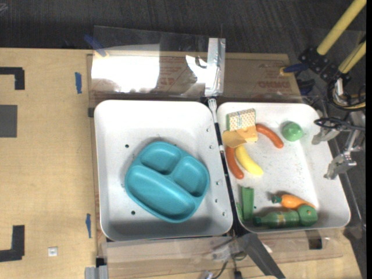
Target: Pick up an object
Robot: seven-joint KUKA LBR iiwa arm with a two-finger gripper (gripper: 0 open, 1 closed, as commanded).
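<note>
Gripper (340, 150) at right bin (331, 196) right edge; grip state cannot be told. Banana (249, 160) near left edge. Teal divided plate (167, 180) in left bin (110, 156).

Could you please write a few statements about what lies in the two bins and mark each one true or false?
1. The teal divided plate lies in the left bin. True.
2. The green ball sits in the left bin. False: it sits in the right bin, near its far right corner.
3. The toy banana lies beside an orange sausage. True.
4. The toy carrot rests on the teal plate. False: it lies in the right bin, above the green bottle.
</note>
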